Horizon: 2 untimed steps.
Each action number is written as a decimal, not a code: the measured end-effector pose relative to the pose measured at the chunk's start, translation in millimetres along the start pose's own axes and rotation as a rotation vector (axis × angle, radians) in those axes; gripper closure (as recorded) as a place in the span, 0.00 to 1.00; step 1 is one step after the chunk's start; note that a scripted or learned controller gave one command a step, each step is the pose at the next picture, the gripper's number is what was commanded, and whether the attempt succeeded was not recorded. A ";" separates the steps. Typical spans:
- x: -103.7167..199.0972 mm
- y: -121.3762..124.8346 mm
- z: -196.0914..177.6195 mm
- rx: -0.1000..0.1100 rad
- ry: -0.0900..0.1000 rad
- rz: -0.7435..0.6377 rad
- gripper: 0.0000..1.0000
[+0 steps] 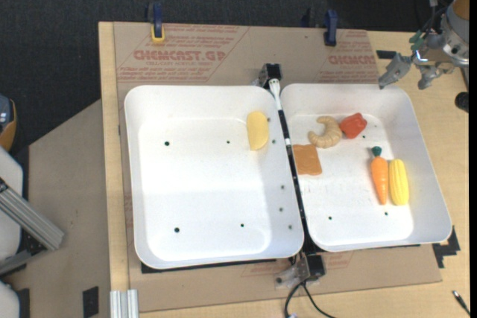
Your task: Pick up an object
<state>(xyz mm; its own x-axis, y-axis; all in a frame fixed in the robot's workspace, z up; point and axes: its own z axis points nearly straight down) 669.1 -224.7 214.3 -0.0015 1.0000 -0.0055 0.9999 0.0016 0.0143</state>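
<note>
You're looking down on the table (223, 48) with both white bins side by side, and nothing has been picked yet. Your end effector (408, 73) hangs over the far right corner, just beyond the rim of the right bin (417, 227), and its two fingers read as spread apart with nothing between them. So it is released and carrying nothing.

Every candidate object is lying in a bin. In the right bin you have a croissant-shaped pastry (326, 131) near the far middle, with a red piece (353, 124) touching or just beside it on its right. A brown square slice (306, 159) sits just below the pastry, close to the divider between the bins. Further right, a carrot (379, 176) and a corn cob (398, 182) lie side by side, lengthwise, apparently touching. Over in the left bin (149, 234) there is one pale yellow oval piece (257, 130), close to its right wall.

By my reading, you are at the very start: no object chosen, no descent begun. What is left is the whole job, moving in over a bin, coming down on one item, closing and lifting. The red piece and pastry are nearest the arm, but crowded; the yellow oval sits alone.
</note>
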 end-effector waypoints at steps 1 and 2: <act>4.0 1.1 100.4 -0.001 0.006 -0.002 0.00; 5.6 1.3 104.6 0.000 0.011 -0.001 0.00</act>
<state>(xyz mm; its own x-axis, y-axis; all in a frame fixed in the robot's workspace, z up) 671.9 -219.7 109.7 -0.0029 1.0000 0.0052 0.9999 0.0028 0.0141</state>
